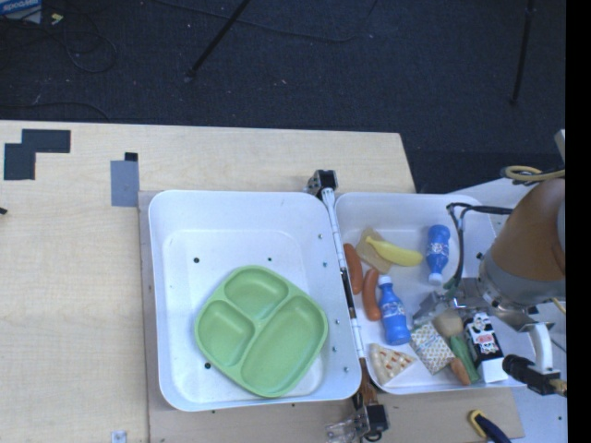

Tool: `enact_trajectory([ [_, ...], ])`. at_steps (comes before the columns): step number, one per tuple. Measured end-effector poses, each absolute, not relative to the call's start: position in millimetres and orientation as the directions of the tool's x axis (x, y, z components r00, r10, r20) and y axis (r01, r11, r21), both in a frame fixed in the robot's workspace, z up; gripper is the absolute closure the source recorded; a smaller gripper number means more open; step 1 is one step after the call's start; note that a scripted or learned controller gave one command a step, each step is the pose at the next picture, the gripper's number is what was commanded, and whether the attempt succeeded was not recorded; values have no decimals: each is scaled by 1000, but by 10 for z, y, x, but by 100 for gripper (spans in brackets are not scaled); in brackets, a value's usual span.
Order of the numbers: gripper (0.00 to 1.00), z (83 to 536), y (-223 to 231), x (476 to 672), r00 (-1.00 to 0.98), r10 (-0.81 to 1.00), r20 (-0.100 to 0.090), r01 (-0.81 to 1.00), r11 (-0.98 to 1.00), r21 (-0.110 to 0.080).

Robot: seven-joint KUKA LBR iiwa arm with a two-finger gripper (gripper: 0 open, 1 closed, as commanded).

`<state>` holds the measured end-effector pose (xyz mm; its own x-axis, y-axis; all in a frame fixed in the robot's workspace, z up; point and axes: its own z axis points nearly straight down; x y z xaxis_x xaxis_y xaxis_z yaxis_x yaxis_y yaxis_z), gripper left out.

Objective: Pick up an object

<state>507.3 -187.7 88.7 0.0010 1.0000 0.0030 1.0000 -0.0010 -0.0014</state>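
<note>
A: Which object is the likely pick?

B: My guess is the small round brownish item (pixel 449 323) in the right bin (pixel 406 212), since the gripper (pixel 443 310) sits right over it. I can't tell what it is. It lies just right of the blue bottle (pixel 393 315) with the white cap, which I'll use as the landmark.

A: How would it handle?

B: It's probably light and smooth, and being rounded it may roll out of a pinch. I'd take it across its widest part, straight from above.

A: What crowds it?

B: A patterned packet (pixel 430 347) lies just below and right of the bottle, with a sandwich-like wedge (pixel 391 363) under the bottle's base. Two orange sausage shapes (pixel 353 268) lie to the bottle's left, a banana (pixel 395 251) above it, and a second blue bottle (pixel 438 249) up and to the right. The green divided plate (pixel 262 330) is well to the left, in the other bin.

A: And the arm?

B: It reaches in from the right, wrist (pixel 531 247) bent down over the bin's right half. Whether the claw is spread or closed, I cannot tell: the metal parts blur into the clutter.
</note>
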Motion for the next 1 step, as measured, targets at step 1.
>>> enact_trajectory([
  [1,0,884,-1737,5669,-1,1000,1,1000,1,1],
])
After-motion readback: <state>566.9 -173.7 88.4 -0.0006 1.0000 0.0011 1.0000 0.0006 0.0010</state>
